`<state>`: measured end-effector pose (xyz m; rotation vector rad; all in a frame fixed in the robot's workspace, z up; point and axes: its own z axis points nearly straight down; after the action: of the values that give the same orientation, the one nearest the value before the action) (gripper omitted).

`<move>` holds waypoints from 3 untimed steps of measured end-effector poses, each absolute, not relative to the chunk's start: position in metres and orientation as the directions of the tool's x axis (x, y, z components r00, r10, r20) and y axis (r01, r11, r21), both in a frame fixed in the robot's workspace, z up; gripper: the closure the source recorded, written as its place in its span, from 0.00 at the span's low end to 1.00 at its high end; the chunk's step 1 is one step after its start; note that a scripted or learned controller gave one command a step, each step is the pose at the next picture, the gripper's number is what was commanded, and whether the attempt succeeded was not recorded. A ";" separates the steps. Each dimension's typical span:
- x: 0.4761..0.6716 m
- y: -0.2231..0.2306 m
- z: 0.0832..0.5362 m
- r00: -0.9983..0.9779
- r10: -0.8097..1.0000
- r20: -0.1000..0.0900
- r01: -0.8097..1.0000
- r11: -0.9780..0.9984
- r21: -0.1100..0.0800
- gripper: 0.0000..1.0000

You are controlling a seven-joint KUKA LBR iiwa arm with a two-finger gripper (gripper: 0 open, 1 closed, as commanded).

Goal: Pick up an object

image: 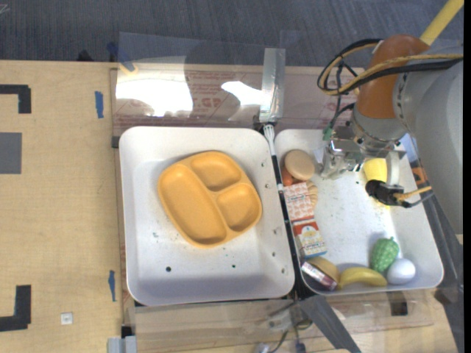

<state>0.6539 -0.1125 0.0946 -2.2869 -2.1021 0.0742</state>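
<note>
My gripper hangs low over the far end of the right bin, under the grey arm with its orange band. A round brown bun-like thing lies just to its left, apart from it. A yellow rounded thing sits close on its right. Nothing shows between the fingers. Along the bin's left wall lies a red and white carton. At the near end are a dark can, a banana, a green knobbly fruit and a white egg.
The left bin holds an orange divided plate. A ridge where the two bins meet runs between them. The right bin's middle floor is bare white.
</note>
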 end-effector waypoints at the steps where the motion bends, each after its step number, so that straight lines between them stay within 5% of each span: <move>1: 0.654 -0.112 0.095 0.083 0.996 -0.011 0.995 -0.084 -0.057 0.00; 2: 0.635 -0.169 0.129 0.213 0.977 0.015 0.977 -0.213 -0.005 0.00; 3: 0.614 -0.167 0.089 0.210 0.977 0.027 0.978 -0.210 0.000 0.00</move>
<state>0.6144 -0.1666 0.0890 -2.4308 -1.9631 -0.0331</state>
